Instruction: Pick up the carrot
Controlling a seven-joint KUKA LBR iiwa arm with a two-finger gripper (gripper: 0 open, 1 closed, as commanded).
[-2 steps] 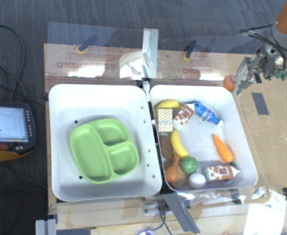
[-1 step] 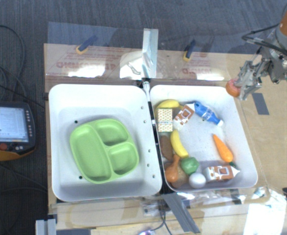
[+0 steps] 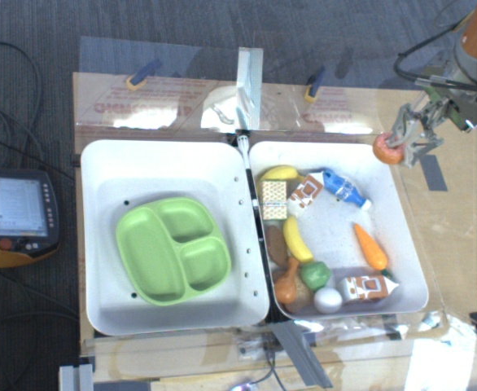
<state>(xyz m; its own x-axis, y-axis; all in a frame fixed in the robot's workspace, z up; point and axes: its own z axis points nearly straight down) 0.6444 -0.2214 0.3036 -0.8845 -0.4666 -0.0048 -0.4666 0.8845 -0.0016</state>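
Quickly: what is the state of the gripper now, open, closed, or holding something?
Gripper: closed on a small orange-red round object, above the right bin's upper right corner. The carrot lies in the bin.

The carrot (image 3: 370, 247) lies with open white floor on its left, toward the blue bottle (image 3: 342, 189) and the long banana (image 3: 296, 239). The bin's right wall (image 3: 408, 218) runs close along its other side, and a small carton (image 3: 365, 287) sits just below its tip, perhaps touching. The lower left corner is crowded with a green ball (image 3: 314, 274) and a white ball (image 3: 328, 300).
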